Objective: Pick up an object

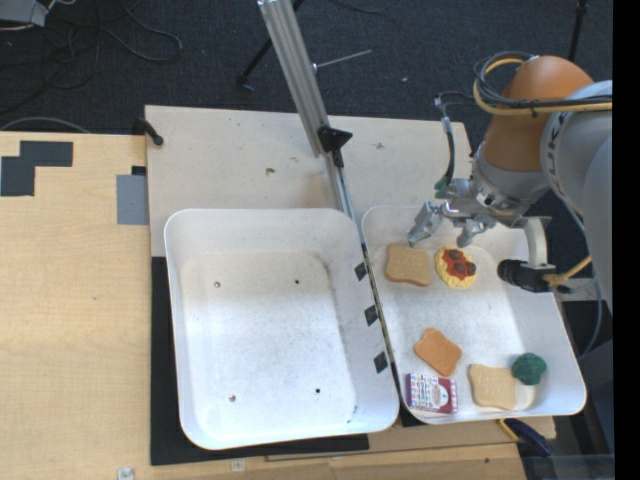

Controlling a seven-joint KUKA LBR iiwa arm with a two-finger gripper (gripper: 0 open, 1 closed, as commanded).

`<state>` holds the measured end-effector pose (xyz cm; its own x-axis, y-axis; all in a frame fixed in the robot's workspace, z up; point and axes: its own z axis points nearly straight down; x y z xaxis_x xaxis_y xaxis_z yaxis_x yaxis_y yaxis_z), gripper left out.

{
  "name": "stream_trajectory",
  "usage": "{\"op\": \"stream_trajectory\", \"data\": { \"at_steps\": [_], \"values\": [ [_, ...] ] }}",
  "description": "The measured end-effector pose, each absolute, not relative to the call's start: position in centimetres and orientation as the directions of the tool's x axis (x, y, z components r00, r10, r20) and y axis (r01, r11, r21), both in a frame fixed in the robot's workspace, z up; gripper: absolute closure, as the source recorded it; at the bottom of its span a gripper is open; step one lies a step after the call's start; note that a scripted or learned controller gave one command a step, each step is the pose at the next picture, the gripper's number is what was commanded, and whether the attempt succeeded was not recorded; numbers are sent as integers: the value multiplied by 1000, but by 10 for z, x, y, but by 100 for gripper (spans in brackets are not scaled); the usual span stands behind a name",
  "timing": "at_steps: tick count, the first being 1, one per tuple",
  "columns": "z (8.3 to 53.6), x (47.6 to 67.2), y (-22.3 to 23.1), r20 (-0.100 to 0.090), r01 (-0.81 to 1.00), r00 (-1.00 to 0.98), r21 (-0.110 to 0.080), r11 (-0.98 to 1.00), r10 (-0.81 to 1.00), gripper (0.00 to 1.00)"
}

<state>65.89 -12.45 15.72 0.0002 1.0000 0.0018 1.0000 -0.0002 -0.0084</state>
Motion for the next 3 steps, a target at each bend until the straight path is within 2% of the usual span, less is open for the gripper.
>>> {"op": "stream_trajectory", "data": {
  "at_steps": [1, 2, 3],
  "values": [
    [99, 659, -121, -1, 1000, -1, 1, 1, 1000, 0],
    [111, 660, -122, -1, 1000, 3, 3, -3, 1000, 100],
    [156, 662, -128, -1, 1000, 2, 2, -2, 1000, 100]
  ]
}}
